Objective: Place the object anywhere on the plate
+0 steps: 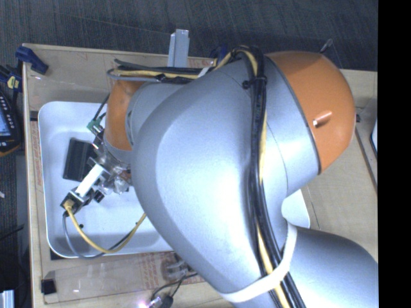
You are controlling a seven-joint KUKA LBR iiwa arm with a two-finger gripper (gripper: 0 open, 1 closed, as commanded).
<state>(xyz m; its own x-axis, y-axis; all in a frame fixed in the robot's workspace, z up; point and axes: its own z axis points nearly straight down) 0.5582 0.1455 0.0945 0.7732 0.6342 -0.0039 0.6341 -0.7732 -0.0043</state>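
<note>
My grey arm [225,172] with its orange band [314,114] reaches in from the right and covers most of the bench. Its wrist bends down into the left white bin [51,127]. The gripper [114,179] hangs low over the middle of that bin, tucked under the wrist. The arm hides the right part of this bin and nearly all of the other bin. A yellow cable [103,246] loops from the wrist over the bin's near floor.
The bare white floor of the left bin shows along its left and near sides. A blue clamp [29,58] sits at the bench's far left corner, and a grey post [180,45] stands at the far edge.
</note>
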